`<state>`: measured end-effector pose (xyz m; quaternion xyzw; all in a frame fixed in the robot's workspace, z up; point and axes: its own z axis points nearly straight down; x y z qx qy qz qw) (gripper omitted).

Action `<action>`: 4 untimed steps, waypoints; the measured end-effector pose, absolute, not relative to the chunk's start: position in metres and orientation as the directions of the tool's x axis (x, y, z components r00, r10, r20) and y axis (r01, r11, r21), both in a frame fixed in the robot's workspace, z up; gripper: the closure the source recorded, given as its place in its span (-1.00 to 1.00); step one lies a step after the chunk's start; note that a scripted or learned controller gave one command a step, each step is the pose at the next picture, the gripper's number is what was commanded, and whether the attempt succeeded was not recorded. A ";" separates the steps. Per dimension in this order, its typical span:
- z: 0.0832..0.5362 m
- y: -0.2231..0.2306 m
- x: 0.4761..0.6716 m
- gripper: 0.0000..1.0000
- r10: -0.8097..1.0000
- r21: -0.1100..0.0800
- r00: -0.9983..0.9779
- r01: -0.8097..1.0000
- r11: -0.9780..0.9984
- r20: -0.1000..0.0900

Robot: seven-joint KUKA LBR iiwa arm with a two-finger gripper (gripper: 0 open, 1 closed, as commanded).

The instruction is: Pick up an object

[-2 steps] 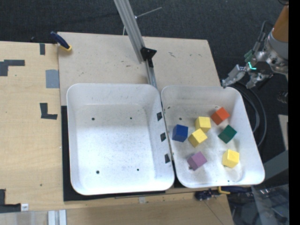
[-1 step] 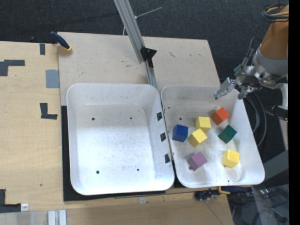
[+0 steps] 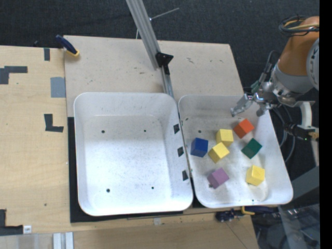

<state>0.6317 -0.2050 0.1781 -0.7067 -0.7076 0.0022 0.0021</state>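
Observation:
The right bin [image 3: 207, 104] holds several small cubes: an orange one [image 3: 244, 127], a blue one [image 3: 199, 147], a green one [image 3: 251, 148], a purple one [image 3: 218, 177], and yellow ones [image 3: 225, 136] [image 3: 219, 151] [image 3: 255, 175]. My gripper [image 3: 249, 108] hangs over the far right part of that bin, just above and behind the orange cube. Its fingers [image 3: 239, 108] are spread open and nothing sits between them. The grey and orange arm [image 3: 298, 61] comes in from the right.
The left bin [image 3: 83, 139] stands beside the right one, and their rims meet in the middle. A slanted metal pole [image 3: 143, 22] crosses behind the bins. A blue and yellow clamp [image 3: 67, 44] lies at the far left. Cables [image 3: 298, 131] hang right of the bin.

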 end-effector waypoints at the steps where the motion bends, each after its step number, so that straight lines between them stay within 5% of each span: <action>1: 0.133 -0.204 0.635 -1.00 1.000 -0.006 -0.002 1.000 0.002 0.000; 2: 0.146 -0.204 0.637 1.00 1.000 -0.001 -0.004 1.000 0.004 -0.001; 4: 0.258 -0.198 0.638 1.00 1.000 0.005 -0.002 1.000 0.002 -0.002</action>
